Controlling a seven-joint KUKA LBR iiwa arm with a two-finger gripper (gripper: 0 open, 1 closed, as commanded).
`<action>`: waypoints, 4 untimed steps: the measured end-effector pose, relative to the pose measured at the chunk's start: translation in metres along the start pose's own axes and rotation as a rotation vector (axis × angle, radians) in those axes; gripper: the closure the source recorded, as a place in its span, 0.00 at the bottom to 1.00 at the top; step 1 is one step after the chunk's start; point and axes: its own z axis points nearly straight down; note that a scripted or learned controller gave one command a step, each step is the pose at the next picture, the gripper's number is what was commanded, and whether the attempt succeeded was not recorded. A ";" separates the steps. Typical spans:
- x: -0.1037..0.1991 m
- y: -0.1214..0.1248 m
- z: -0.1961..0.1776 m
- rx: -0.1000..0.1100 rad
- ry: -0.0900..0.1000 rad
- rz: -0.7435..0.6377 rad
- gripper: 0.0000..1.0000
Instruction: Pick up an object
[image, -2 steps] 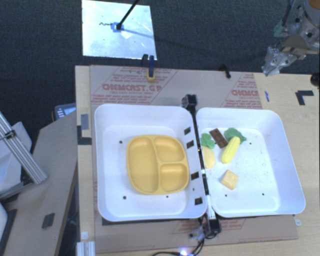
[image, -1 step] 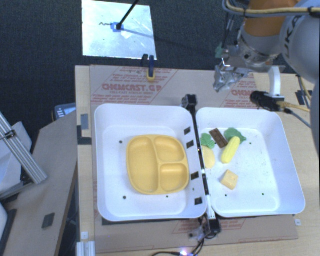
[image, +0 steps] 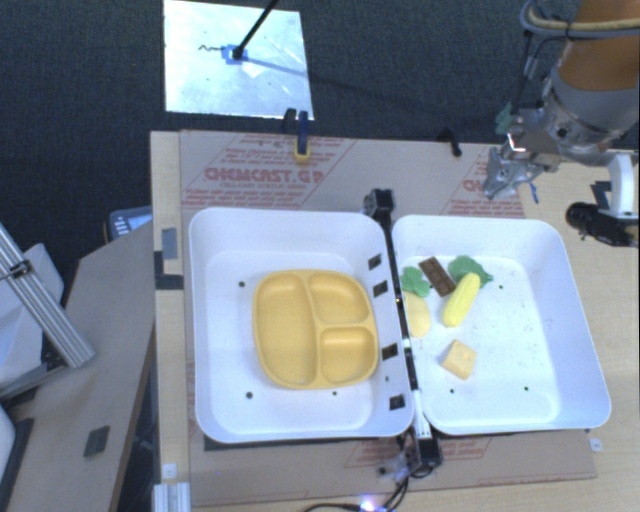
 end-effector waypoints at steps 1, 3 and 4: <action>-0.103 -0.020 -0.018 -0.002 -0.005 0.004 1.00; -0.085 0.037 -0.198 -0.019 -0.002 -0.014 1.00; -0.146 0.037 -0.186 -0.001 -0.001 -0.002 1.00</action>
